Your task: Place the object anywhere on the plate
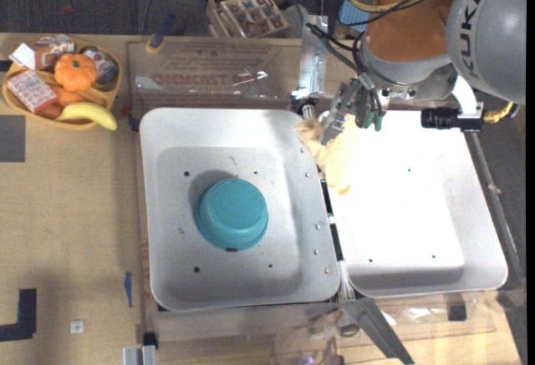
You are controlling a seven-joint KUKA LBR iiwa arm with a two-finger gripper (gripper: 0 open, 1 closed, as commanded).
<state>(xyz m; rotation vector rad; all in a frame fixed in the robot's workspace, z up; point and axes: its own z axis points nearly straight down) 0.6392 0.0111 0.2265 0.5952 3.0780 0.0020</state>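
A round teal plate (232, 213) lies in the middle of the left bin (167, 146). My gripper (333, 128) hangs over the top of the ridge between the two bins, up and to the right of the plate. A pale yellow, soft-looking object (334, 159) dangles from its fingertips, and the gripper is shut on the object's upper end. The object hangs across the inner edge of the right bin (418, 213), roughly a plate's width from the plate's rim.
A clear plastic box (213, 79) stands behind the left bin. A bowl of toy fruit (63, 88) sits at the far left of the bench. The arm's grey and orange body (435, 12) and its cables fill the upper right.
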